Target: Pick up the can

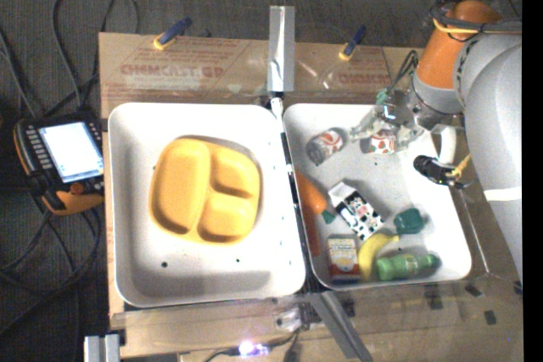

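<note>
1. Two shallow white bins sit side by side on a bench, seen from above at a slant. The left bin [127, 208] holds a yellow divided tray [206, 189].
2. The right bin [454, 220] holds the clutter. The can [326, 145], silver with red markings, lies on its side at the far left of this bin, close to the wall between the bins.
3. Nearer in the same bin lie an orange carrot [312, 199], a patterned black and white box [356, 210], a small carton [343, 257], a banana [374, 250], a green bottle [408, 265] and a small green object [409, 221].
4. The grey arm reaches in from the right. Its gripper [383, 131] hangs over the far part of the right bin, just to the right of the can, beside a small red and white object [383, 143].
5. Whether the pincer is wide or narrow cannot be told at this size.
6. Progress, as a judgement: the pick appears not yet made. The can rests on the bin floor, apart from the gripper, with nothing visibly closed around it. Moving over the can, closing on it and lifting all seem left to do.
</note>
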{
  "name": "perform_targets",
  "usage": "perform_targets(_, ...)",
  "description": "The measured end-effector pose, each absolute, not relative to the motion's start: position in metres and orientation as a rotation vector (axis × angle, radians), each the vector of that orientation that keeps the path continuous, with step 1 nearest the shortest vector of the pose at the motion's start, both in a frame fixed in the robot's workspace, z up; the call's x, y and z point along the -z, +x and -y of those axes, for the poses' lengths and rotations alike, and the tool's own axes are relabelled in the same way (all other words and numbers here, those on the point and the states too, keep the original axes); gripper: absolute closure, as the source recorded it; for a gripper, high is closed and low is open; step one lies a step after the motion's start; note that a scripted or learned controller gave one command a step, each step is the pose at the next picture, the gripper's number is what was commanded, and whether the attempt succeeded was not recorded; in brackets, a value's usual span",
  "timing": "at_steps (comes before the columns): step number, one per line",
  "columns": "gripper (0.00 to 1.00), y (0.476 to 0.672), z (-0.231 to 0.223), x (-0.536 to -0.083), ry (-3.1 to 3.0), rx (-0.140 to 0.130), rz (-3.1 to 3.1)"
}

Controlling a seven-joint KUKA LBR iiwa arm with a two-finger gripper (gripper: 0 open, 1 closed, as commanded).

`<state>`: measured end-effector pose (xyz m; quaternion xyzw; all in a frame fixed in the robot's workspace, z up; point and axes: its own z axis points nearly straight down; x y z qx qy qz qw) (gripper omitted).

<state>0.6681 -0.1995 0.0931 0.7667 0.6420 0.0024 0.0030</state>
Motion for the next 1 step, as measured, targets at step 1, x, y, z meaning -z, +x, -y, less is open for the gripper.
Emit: perform_targets(1, 1.0, 0.669, 0.2002, -0.1029, 2.398, -0.002, -2.012)
